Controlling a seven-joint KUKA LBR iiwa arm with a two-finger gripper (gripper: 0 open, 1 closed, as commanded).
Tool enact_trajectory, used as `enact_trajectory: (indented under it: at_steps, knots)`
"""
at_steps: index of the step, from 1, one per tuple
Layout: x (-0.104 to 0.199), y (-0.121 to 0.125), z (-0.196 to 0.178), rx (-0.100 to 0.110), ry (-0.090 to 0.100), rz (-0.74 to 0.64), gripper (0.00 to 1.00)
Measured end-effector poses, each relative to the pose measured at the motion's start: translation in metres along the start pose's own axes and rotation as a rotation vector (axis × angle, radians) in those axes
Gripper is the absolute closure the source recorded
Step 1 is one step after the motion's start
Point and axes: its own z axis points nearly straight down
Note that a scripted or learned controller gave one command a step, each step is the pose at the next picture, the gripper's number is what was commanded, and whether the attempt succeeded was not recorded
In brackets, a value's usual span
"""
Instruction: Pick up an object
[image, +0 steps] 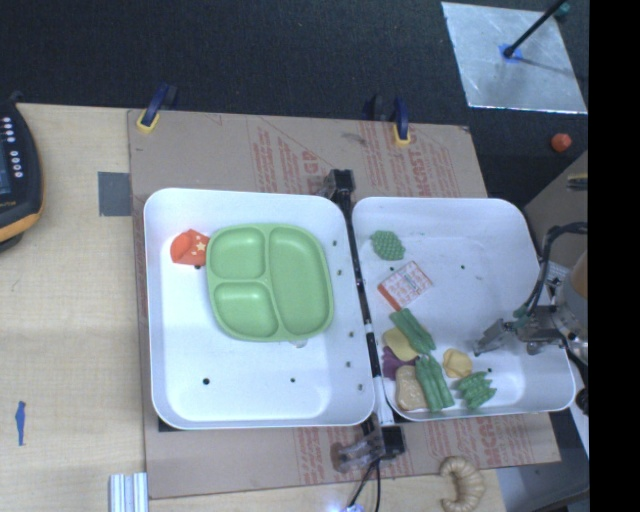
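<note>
Green bean pod (433, 382) (long axis near-vertical), pincer (492, 340) apart.

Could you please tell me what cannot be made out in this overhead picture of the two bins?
- Gripper: finger opening too small and dark to tell; arm cut off at the right edge.
- Red object: partly tucked behind the green divided plate.
- Printing on the small red-and-white packet: too small.
- Toy foods piled in the right bin: overlapping.
</note>
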Motion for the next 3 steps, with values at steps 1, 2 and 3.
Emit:
enact_trajectory:
  at_steps: [1, 2, 3]
  knots:
    - [0.038, 0.033, -0.175, -0.02, -0.003, -0.013, 0.0]
    - [0.134, 0.043, -0.067, 0.008, 0.006, -0.018, 0.0]
    - [0.105, 0.12, 0.026, -0.007, -0.001, -0.011, 0.0]
